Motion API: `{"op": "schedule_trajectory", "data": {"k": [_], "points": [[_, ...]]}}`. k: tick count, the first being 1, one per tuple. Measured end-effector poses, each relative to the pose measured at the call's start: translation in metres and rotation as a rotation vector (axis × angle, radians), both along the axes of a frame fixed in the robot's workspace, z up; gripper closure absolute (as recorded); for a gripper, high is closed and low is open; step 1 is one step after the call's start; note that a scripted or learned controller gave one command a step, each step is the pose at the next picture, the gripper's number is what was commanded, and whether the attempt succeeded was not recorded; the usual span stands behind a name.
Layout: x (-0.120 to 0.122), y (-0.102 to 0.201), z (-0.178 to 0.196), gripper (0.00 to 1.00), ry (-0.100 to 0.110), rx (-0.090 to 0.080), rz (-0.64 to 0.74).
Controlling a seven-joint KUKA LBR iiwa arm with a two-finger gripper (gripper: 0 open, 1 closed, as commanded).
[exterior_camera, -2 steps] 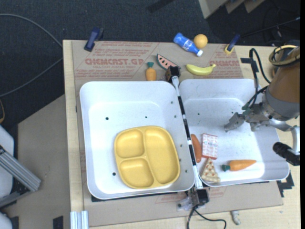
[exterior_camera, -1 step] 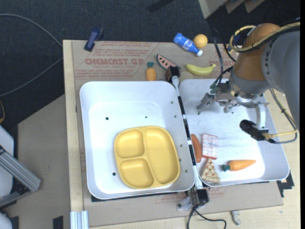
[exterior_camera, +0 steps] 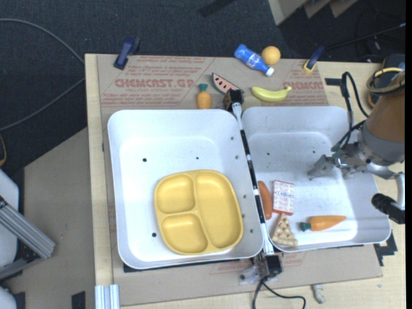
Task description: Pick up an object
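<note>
The arm is reaching into the right bin (exterior_camera: 335, 118). Its fingers (exterior_camera: 320, 168) are hanging above the bin floor; I cannot tell if they are open. A carrot (exterior_camera: 325, 223) is lying near them, below. A yellow plate (exterior_camera: 197, 210) is sitting in the left bin (exterior_camera: 129, 134).

Dark carpet floor (exterior_camera: 58, 18) (loose cable)

My gripper (exterior_camera: 320, 167) sits in the right shallow white bin (exterior_camera: 290, 124); nearer the front lie an orange toy carrot (exterior_camera: 326, 223), pizza slice (exterior_camera: 284, 232) and small printed packet (exterior_camera: 283, 196). Left shallow white bin (exterior_camera: 167, 134) holds a yellow three-compartment plastic tray (exterior_camera: 197, 210).
</note>
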State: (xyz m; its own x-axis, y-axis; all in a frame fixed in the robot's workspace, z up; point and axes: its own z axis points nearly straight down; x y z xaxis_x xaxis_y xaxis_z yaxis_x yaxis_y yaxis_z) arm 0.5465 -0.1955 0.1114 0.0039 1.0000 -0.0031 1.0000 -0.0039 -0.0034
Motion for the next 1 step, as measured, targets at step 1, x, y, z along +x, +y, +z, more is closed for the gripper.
{"op": "schedule_trajectory", "data": {"k": [1], "points": [[0.0584,0.0431,-0.0238,0.0,-0.005,0.004,0.006]]}}
